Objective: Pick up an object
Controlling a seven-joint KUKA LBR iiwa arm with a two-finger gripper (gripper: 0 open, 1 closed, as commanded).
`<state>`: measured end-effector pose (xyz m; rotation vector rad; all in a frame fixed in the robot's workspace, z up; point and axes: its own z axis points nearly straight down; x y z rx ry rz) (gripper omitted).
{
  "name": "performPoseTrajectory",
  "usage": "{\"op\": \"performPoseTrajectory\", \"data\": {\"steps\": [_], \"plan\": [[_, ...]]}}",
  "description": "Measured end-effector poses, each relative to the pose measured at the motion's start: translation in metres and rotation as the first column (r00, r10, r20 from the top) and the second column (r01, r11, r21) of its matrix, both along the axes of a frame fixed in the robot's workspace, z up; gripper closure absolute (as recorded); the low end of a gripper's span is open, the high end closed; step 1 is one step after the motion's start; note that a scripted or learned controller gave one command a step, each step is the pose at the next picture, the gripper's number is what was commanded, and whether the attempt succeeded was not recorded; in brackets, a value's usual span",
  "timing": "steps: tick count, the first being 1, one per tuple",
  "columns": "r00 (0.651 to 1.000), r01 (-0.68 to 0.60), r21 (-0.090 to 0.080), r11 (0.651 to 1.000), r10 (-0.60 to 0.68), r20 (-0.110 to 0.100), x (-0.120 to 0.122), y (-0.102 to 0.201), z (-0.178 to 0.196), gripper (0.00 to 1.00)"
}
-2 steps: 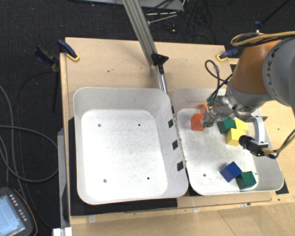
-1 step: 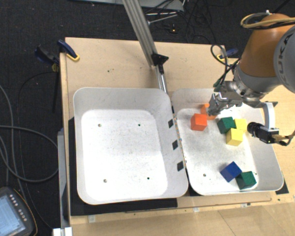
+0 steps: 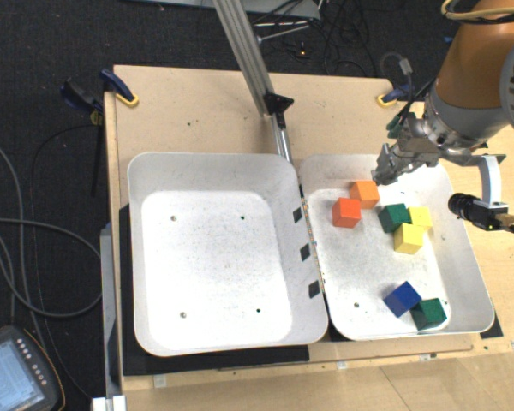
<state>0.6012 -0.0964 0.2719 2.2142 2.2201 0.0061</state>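
Seven blocks [image 3: 395,217] in right bin [image 3: 465,268], left bin [image 3: 146,182] beside, fingers [image 3: 384,175] state unclear

Robot lab test bench
Plywood bench [image 3: 197,101] with clamps [image 3: 120,88], loose cables [image 3: 34,229] on dark floor, teach pendant [image 3: 13,375]

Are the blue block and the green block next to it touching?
Touching. The camera view shows the blue block pressed against the green block, no gap between them.
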Motion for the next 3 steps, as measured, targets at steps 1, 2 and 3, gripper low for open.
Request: {"op": "performPoseTrajectory", "data": {"steps": [1, 2, 3], "plan": [[1.000, -0.006, 0.002, 1.000, 0.006, -0.006, 0.004, 0.061, -0.002, 1.00], [1.000, -0.005, 0.002, 1.000, 0.005, -0.005, 0.020, 0.110, -0.005, 1.00], [1.000, -0.006, 0.003, 1.000, 0.006, -0.005, 0.028, 0.170, -0.007, 1.00]]}}
